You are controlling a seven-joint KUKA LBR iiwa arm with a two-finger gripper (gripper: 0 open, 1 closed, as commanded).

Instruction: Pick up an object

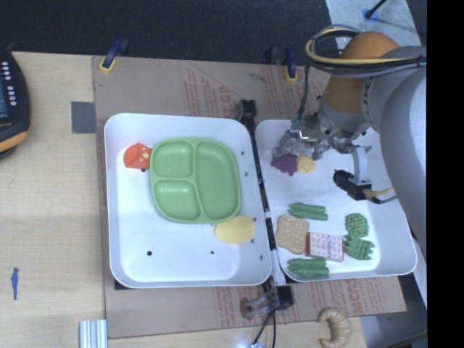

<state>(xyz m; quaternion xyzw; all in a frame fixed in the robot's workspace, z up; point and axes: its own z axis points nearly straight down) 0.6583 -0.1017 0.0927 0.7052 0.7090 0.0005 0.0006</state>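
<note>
My gripper (293, 146) is down at the back left of the right bin (391, 267), reaching in from the right. It sits right over a purple grape-like piece (285, 164) and a small yellow piece (307, 165), which lie side by side. The gripper's body hides whether it is touching either one. Nearer the front of this bin lie a green bean pod (308, 211), a slice of toast (292, 234), a red and white box (325, 246), two leafy greens (357, 225) and another green pod (307, 267).
The left bin (127, 259) holds a green divided plate (196, 180), a red piece (137, 156) and a yellow piece (234, 230). A black part (352, 184) on a cable hangs over the right bin. A tan curled item (335, 326) lies on the bench in front.
</note>
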